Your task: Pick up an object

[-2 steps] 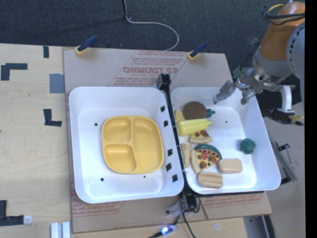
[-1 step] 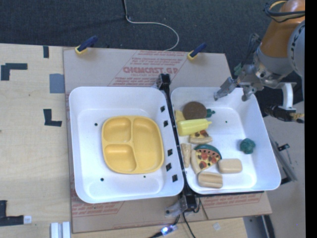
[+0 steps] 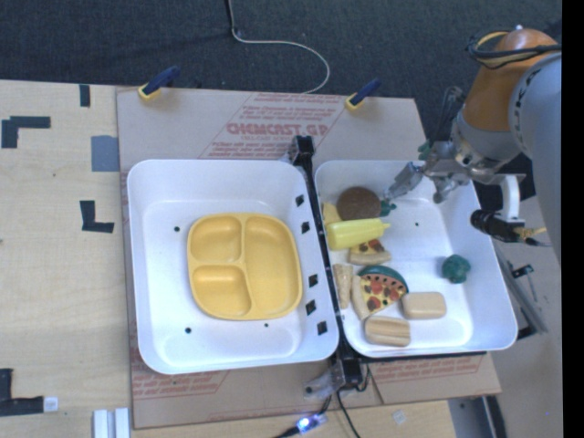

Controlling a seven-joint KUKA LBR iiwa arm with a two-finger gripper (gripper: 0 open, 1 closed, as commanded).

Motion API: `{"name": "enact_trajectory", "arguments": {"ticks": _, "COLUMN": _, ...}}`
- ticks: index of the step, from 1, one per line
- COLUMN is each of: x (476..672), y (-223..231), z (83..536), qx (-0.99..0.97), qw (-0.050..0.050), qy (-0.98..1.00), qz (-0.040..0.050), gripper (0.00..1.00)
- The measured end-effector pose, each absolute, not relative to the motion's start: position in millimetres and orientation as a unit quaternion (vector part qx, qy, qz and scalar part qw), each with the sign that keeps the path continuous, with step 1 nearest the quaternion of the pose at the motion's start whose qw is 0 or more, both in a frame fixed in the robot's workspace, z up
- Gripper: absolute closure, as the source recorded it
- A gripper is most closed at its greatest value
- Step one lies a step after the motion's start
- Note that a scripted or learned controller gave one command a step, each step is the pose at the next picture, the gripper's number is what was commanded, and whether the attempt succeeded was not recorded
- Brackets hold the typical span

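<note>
The right bin (image 3: 474, 331) holds several toy foods: a brown bun (image 3: 358, 201), a yellow corn-like piece (image 3: 354, 233), a pizza slice (image 3: 381, 289), a tan block (image 3: 424, 305), a bread roll (image 3: 387, 331) and a small green piece (image 3: 455, 266). My gripper (image 3: 422, 177) hangs over the bin's far edge, just right of the brown bun, with its fingers spread and nothing between them.
A yellow divided plate (image 3: 245, 265) lies in the left bin (image 3: 146, 245). Both bins rest on a cardboard sheet (image 3: 265, 126) held by two blue-and-yellow clamps. A thin cable runs across the dark floor behind.
</note>
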State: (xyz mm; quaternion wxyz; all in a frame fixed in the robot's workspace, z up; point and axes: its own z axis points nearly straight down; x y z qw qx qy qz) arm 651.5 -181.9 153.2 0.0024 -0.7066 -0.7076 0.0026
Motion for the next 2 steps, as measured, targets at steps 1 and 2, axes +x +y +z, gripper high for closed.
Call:
{"name": "enact_trajectory", "arguments": {"ticks": 1, "x": 657.5, "y": -178.5, "z": 108.0, "qx": -0.706, "qw": 0.002, "qy": -0.708, "qz": 0.0013, "gripper": 0.00}}
{"name": "enact_trajectory", "arguments": {"ticks": 2, "x": 662.2, "y": -175.8, "z": 92.5, "qx": -0.705, "qw": -0.001, "qy": -0.709, "qz": -0.0038, "gripper": 0.00}}
